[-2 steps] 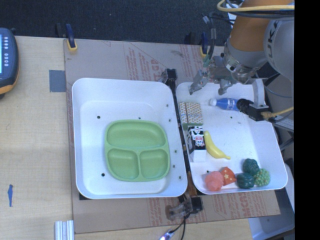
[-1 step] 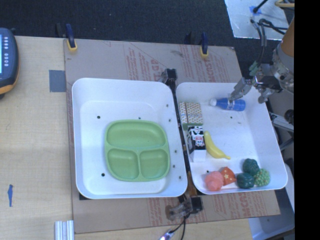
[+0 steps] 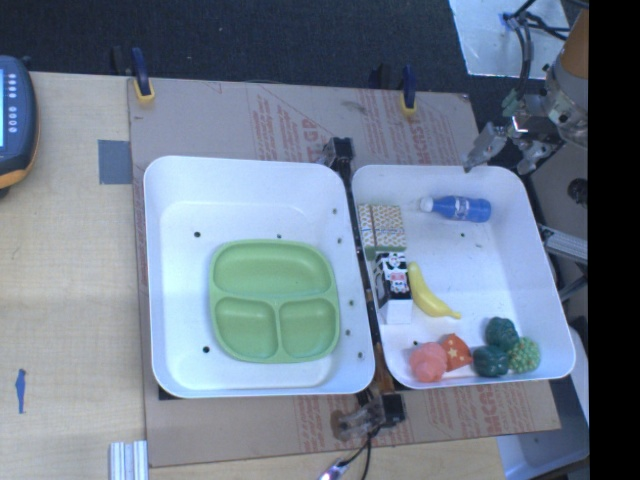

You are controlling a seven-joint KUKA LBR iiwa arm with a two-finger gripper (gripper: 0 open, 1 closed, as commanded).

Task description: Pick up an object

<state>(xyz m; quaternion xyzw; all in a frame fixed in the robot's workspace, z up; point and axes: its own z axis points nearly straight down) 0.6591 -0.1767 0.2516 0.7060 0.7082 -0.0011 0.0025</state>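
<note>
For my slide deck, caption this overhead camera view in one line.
Gripper poised above right bin holding a blue bottle, banana and toys; green tray in left bin.

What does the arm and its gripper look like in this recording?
The arm enters at the upper right corner: an orange-tan band with grey and silver hardware below it. Dark cables loop over the wrist. The gripper is small, made of grey metal, with thin fingers, above the right bin.
</note>
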